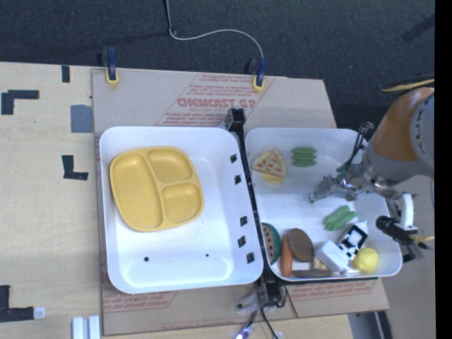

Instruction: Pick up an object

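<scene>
Grey gripper (319, 191) is hovering, fingers spread and holding nothing, over the right bin (321, 134) beside a green pod (339, 217); picking not yet done.

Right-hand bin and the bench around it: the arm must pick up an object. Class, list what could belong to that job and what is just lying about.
Belongs to the job:
gripper
waffle piece
green pods
green beans
lemon
watermelon slice

Lying about:
yellow divided tray
blue clamps
white cable
</scene>
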Action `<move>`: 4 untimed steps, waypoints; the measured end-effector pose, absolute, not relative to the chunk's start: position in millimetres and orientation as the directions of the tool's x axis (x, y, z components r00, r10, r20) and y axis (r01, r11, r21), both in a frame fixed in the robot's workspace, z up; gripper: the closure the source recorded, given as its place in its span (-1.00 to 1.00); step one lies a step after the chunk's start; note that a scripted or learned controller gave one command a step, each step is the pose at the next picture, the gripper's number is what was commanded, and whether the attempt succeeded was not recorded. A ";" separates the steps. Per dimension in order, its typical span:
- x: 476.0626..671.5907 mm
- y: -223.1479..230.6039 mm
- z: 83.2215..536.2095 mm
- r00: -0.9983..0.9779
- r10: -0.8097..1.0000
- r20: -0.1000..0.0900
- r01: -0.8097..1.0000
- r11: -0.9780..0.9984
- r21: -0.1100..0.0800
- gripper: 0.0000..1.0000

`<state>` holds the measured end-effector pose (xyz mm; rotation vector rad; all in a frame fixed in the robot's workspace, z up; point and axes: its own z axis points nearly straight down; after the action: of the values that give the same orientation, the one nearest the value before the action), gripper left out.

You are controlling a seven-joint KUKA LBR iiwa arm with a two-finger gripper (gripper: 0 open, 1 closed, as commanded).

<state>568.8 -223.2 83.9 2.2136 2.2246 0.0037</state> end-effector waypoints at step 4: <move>606.7 -110.4 160.3 -0.004 1.000 0.001 1.000 0.004 -0.001 1.00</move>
<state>606.7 -110.4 160.3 2.2181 2.2270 -0.0002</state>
